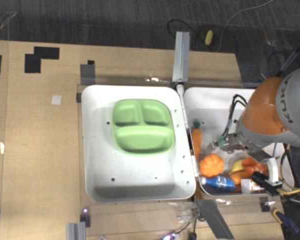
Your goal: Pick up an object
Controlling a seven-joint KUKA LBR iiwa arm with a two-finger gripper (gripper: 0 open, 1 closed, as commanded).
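The right bin (210, 101) holds a heap of toys at its near end: an orange carrot (196, 140) lying along the left wall, an orange pumpkin-like ball (211, 164), a blue bottle (221, 183), a yellow banana piece (237, 166) and a red-orange piece (251, 167). My gripper (229, 145) hangs low over the bin, just right of the carrot and above the pumpkin. The arm's wrist covers its fingertips. I see nothing between them.
The left bin (97, 184) bears a green sectioned plate (142, 125) in its far half. A grey post (181, 56) stands at the back between the bins. A white tube (254, 186) and cables (285, 184) lie by the right bin's near corner.
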